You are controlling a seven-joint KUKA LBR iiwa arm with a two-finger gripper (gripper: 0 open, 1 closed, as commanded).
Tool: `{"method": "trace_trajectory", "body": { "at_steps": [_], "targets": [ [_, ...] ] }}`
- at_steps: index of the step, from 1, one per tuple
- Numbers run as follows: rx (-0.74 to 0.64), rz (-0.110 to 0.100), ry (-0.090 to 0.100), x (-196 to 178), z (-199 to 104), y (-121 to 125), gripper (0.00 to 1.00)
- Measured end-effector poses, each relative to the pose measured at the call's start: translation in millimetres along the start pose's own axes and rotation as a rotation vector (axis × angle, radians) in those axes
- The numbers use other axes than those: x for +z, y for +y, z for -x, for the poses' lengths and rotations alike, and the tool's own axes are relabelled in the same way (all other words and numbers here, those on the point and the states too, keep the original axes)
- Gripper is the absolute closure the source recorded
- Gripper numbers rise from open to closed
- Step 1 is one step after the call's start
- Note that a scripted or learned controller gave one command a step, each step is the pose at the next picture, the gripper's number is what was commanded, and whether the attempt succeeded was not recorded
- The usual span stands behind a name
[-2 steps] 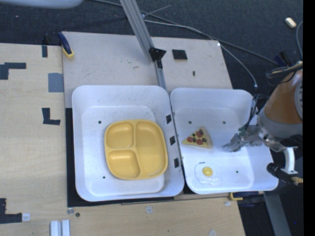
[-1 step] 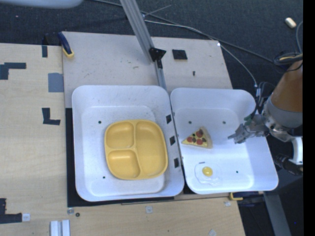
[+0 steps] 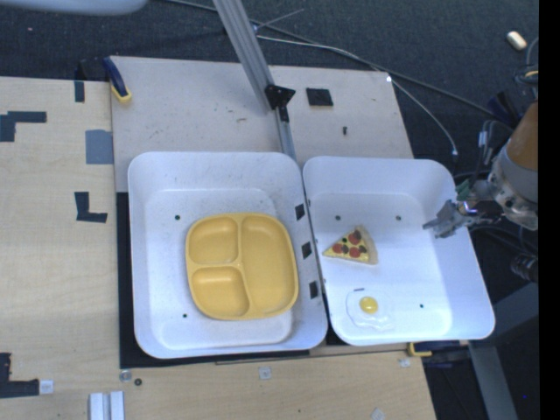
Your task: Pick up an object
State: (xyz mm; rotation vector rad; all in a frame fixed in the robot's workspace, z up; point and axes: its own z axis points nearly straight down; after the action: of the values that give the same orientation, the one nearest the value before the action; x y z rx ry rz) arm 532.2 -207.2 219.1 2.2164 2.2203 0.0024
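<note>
A toy pizza slice (image 3: 352, 246) lies in the middle of the right bin (image 3: 411, 182). A toy fried egg (image 3: 367, 308) rests near that bin's front edge. The gripper (image 3: 448, 219) hangs over the bin's right rim, to the right of the pizza slice and well apart from it. I see nothing held between its fingers, and they are too small and dark to read.
A yellow divided plate (image 3: 241, 264) sits in the left bin (image 3: 157, 191). A slanted metal pole (image 3: 249, 46) crosses the bench behind the bins. Cables trail over the dark floor at the back right.
</note>
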Motion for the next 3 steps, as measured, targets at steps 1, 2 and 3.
{"method": "trace_trajectory", "body": {
  "at_steps": [1, 2, 3],
  "targets": [
    [0.0, 0.0, 0.0, -53.1, 0.0, 1.3, 1.0],
    [-0.003, -0.005, 0.002, -53.4, -45.0, 10.1, 1.0],
    [-0.002, -0.006, 0.002, -40.3, -89.3, 15.4, 1.0]
  ]
}}
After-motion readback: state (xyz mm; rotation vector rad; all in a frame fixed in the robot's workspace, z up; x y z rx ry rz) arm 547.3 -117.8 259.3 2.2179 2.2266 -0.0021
